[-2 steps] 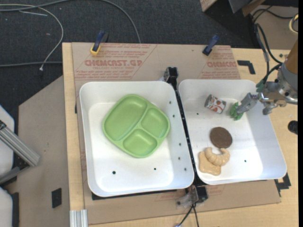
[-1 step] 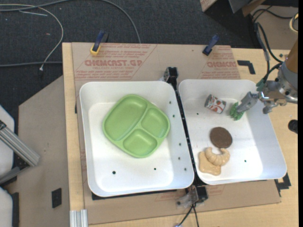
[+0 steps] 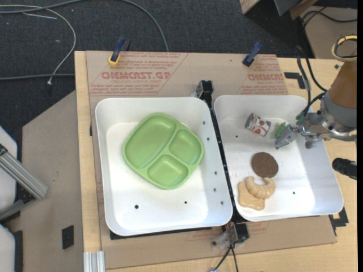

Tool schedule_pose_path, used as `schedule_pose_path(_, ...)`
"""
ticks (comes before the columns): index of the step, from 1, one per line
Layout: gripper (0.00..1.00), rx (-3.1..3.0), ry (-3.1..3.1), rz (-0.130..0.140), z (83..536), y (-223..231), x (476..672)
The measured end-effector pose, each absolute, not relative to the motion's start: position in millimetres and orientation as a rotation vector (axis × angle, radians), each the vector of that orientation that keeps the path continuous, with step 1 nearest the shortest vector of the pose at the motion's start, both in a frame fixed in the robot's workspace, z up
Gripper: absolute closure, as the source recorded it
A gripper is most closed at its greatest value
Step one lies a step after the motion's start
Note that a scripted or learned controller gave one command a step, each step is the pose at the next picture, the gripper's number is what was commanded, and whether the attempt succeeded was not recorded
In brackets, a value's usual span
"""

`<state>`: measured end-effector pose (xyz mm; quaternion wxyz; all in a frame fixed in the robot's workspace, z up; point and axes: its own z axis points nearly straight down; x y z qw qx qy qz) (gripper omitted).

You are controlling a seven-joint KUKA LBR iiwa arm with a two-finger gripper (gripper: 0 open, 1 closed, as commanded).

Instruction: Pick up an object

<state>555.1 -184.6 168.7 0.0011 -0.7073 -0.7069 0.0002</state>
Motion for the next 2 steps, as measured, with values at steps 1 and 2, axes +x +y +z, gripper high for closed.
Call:
schedule_pose_path(1, 0.0, -2.216, -2.216, 0.003, 124.5, -178.4, 551.4)
schedule_pose_path(2, 0.0, -2.221, -2.219, -0.002, 85.9, -178.3, 552.8)
